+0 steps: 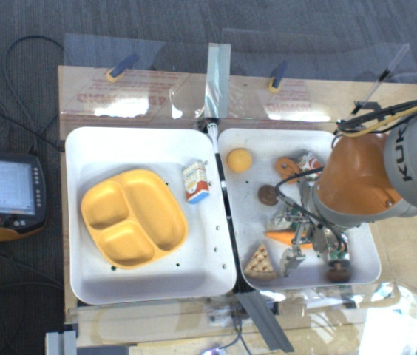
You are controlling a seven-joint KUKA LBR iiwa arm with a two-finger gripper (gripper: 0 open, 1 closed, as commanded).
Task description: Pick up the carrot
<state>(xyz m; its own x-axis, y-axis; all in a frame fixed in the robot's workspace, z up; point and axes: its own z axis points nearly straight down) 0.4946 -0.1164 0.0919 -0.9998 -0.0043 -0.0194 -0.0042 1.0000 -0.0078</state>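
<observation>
The carrot (280, 237) is a short orange piece lying flat in the right bin (356, 272), with its tip pointing left. My gripper (295, 244) reaches down from the arm's orange band (353, 180) right over it. The gripper is open: one finger shows just above the carrot, and the other fingertip (292, 259) sits just below it. The carrot's right end is hidden under the gripper body and cables.
In the right bin lie a yellow ball (239, 160), a brown pretzel (287, 166), a brown disc (268, 194), a pizza slice (260, 261) and a dark item (336, 274). The left bin (90, 146) holds a yellow divided plate (133, 217) and a small carton (195, 181).
</observation>
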